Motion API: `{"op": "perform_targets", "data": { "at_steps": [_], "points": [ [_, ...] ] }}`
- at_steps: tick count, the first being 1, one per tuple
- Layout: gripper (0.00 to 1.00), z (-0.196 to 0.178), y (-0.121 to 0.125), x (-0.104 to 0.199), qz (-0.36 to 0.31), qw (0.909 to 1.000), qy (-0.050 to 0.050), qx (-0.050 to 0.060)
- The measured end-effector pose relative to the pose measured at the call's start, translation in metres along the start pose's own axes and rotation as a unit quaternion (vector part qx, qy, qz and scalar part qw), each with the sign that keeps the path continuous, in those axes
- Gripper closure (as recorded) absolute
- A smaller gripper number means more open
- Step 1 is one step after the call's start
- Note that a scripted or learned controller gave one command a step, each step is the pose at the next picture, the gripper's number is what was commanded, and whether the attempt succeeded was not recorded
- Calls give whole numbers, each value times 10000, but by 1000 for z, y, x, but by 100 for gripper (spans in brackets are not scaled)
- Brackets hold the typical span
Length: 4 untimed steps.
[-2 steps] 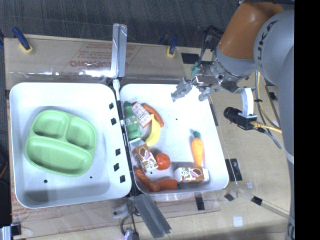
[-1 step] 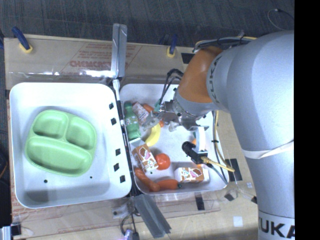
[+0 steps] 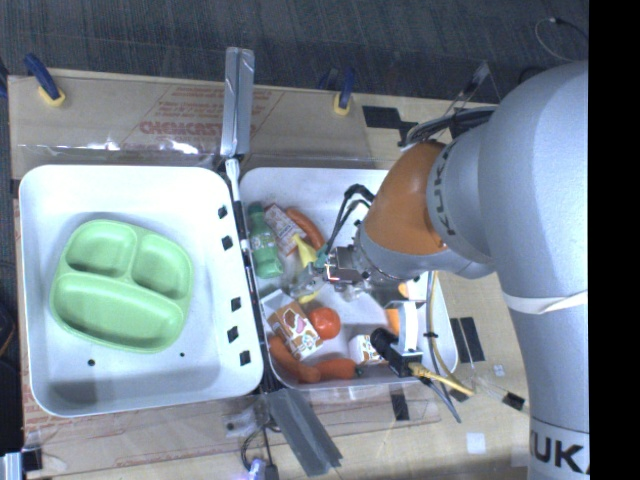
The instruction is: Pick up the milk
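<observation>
The arm (image 3: 530,198) is smooth, rounded grey casing with a glossy orange band (image 3: 405,208) above the wrist. Black cables loop beside that band, and white lettering, seemingly "KUKA", marks the near right base.

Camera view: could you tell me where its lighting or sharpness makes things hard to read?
In the camera view, light is even, the left bin casting soft shadow under the green tray; the right bin's items are small and blurry, and the arm covers part of them.
</observation>
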<state>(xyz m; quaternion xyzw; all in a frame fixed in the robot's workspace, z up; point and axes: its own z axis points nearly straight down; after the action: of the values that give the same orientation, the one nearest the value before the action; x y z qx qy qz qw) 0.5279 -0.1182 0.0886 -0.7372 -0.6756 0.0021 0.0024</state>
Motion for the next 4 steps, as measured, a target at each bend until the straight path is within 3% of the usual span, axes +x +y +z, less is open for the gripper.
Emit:
{"op": "perform_targets", "data": {
  "at_steps": [1,2,3,4],
  "points": [
    [100,-7,0,0,-20,10000,-4,13],
    [100,-101,-8,69,-1491,9888,-7,-22],
    [100,-106,-63,128,-1872,9823,-7,-5],
    [100,-101,-63,125,-1364,9906,-3,1]
  ]
}}
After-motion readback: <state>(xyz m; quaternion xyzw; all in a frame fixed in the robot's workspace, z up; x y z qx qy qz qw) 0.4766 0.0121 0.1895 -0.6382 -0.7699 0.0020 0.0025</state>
